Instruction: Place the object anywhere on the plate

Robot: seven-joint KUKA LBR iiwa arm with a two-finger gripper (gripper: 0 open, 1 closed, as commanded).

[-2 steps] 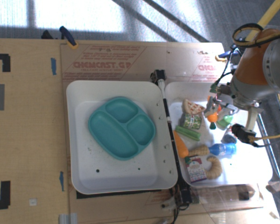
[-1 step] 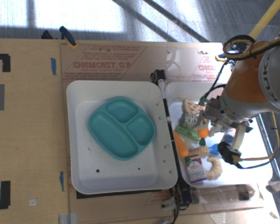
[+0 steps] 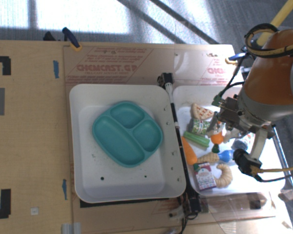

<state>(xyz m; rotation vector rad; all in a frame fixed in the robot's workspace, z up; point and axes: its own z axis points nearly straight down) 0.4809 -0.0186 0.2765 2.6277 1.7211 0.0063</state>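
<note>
Plate: teal, three compartments, lying flat in the left bin, nothing on it.
Right bin: holds a cluster of small toy foods.
Objects: orange carrot along the left wall; green can beside it; pizza slice toward the far end; red-and-white carton at the near end; tan croissant just right of the carton; blue piece near the middle.
Arm: grey and orange, reaching in over the right bin.
Gripper: low among the toy foods; finger state cannot be made out, and no item is visibly held.
</note>
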